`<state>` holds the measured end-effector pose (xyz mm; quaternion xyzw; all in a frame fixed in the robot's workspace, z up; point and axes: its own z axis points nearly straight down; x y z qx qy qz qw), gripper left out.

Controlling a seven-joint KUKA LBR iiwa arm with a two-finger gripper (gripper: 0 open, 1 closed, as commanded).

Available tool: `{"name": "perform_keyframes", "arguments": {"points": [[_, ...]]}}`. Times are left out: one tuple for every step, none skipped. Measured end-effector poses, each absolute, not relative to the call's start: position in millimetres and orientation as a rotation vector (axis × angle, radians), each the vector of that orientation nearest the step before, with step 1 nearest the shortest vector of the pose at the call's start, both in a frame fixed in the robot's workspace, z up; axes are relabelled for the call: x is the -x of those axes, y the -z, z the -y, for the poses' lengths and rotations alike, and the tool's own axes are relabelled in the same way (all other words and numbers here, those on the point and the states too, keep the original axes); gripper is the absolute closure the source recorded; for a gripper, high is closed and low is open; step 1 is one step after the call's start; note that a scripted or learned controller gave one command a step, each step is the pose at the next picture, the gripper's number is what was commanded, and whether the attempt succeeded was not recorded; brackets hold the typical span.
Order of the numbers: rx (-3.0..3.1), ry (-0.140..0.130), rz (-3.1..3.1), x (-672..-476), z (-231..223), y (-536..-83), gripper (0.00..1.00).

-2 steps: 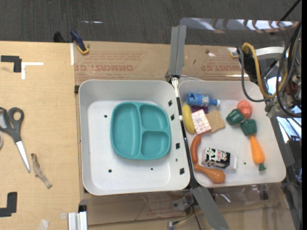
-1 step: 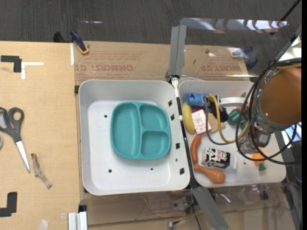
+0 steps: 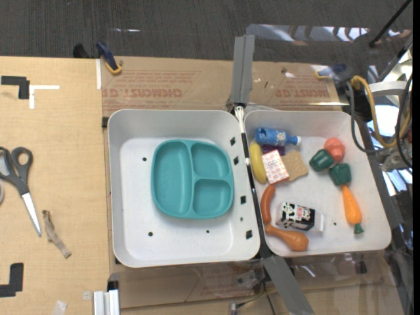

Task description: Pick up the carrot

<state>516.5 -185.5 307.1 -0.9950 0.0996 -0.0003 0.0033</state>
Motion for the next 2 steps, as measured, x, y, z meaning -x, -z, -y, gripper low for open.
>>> {"name": "perform_keyframes", "arguments": {"points": [[3.121, 0.000, -0.309, -500.4, 219.2, -202.5, 1.00], [3.117, 0.005, -0.304, -502.5, 216.5, -212.4, 1.00]]}}
